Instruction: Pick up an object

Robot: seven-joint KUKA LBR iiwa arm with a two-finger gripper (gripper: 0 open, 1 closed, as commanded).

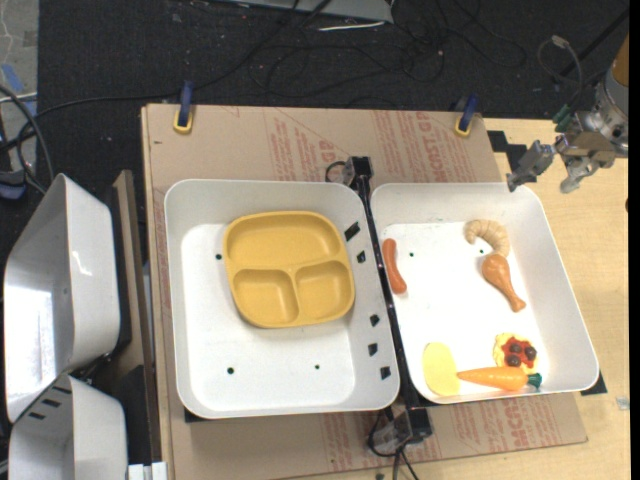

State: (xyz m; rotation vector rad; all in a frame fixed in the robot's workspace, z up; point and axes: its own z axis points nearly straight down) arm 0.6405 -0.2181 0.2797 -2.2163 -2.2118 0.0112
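An orange plastic carrot (492,376) hugs the right-hand white bin's (560,278) near rim, while the two-finger gripper (556,166), fingers spread, hovers outside its far right corner.

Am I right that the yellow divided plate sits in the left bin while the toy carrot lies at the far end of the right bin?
Not quite: the camera view shows the toy carrot at the near end of the right bin, beside a yellow slice. The yellow divided plate does sit in the left bin.

The gripper (553,169) hung open above the right bin's (560,298) far right corner, fingers spread, holding nothing.
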